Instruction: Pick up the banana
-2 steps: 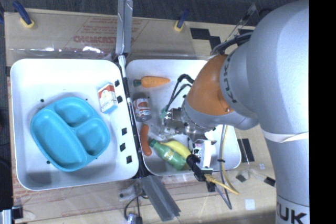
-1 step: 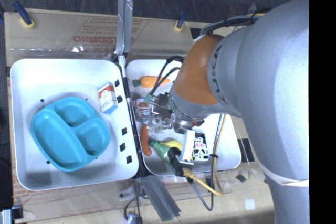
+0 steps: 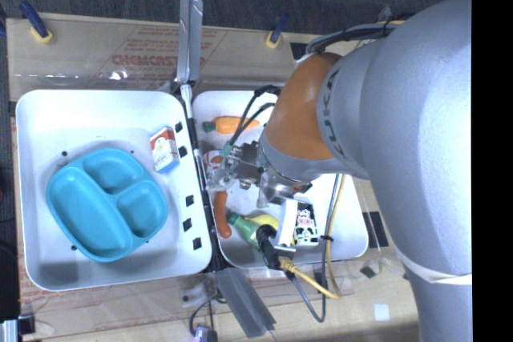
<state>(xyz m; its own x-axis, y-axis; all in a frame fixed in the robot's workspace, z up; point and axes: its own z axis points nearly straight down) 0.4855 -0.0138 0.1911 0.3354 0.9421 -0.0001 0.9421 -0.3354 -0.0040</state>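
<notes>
We see the curved yellow banana [image 3: 264,220] at six o'clock in the right bin [image 3: 353,240], touching a green bottle [image 3: 243,227]. The metal gripper [image 3: 227,172] hangs above, at eleven o'clock from it; its grasp we cannot tell.

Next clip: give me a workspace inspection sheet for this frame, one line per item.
Surface: two shallow white bins side by side on a bench.
Job's things: yellow banana in the right bin, partly hidden under the arm.
Clutter: blue divided plastic tray, small red-and-white carton, orange carrot, green bottle, cow-print box.
End effector: end effector low over the right bin; finger state unclear.
Cables: yellow cable, black cables.
Surroundings: dark floor, blue clamps.
</notes>
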